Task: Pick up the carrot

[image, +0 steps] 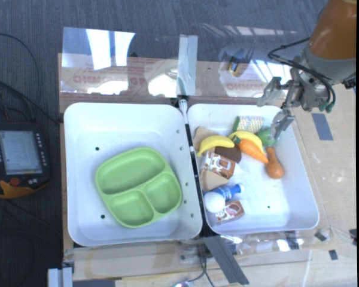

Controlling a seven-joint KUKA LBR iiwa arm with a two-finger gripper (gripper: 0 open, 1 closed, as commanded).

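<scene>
Beside carrot (253, 149) — bananas (230, 140), drumstick (273, 163)

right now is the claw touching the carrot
Cannot tell. In the camera view the claw hangs at the carrot's green leafy end, overlapping it, but no contact or gap shows plainly.

Dark grey carpet floor (167, 8) around bench (341, 178)

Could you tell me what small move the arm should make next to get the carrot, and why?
Probably shift the tool a little toward the left bin and lower it. It hangs over the right bin near its far corner, just past the carrot's green top, and the carrot lies slanted between the banana and the orange drumstick-shaped toy.
</scene>
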